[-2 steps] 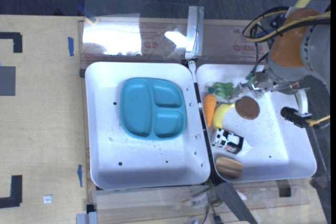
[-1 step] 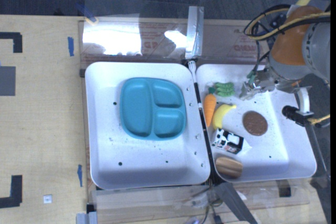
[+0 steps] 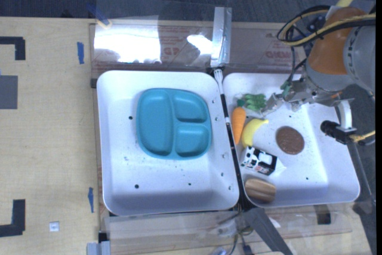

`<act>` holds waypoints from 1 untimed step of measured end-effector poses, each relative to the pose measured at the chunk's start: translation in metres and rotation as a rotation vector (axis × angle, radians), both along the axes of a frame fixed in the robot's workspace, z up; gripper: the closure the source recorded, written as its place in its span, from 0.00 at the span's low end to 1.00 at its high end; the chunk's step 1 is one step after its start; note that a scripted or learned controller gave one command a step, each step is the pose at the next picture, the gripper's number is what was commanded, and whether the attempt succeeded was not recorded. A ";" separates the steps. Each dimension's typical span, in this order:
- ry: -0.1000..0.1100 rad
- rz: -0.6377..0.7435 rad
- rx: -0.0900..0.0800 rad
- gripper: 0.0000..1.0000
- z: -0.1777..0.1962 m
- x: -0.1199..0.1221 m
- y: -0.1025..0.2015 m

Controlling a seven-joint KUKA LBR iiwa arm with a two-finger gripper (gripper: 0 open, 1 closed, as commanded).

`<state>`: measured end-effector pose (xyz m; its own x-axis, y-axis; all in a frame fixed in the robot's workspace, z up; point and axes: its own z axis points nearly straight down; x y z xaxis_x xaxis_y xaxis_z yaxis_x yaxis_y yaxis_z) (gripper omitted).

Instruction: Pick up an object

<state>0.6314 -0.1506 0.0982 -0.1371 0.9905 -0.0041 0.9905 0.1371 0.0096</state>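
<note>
— Two bins on the tabletop, which one has the things?

— The right one. I take the carrot as my landmark; it lies at the left wall of that bin, its long axis running from the far side to the near side, thick end far, tip pointing toward me.

— Where is the gripper?

— Up and to the right of the carrot, just past the green leafy toy, low over the bin. Whether it is wide or narrow, I cannot tell.

— What is nearest to it?

— The green toy, I judge, lying toward the carrot from the gripper. A yellow piece touches the carrot's right side; a brown disc sits further right.
</note>
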 end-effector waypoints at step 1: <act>0.007 0.258 0.001 0.00 -0.012 -0.017 0.014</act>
<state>0.6148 -0.1369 0.0867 -0.3851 0.9229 -0.0012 0.9229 0.3851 0.0032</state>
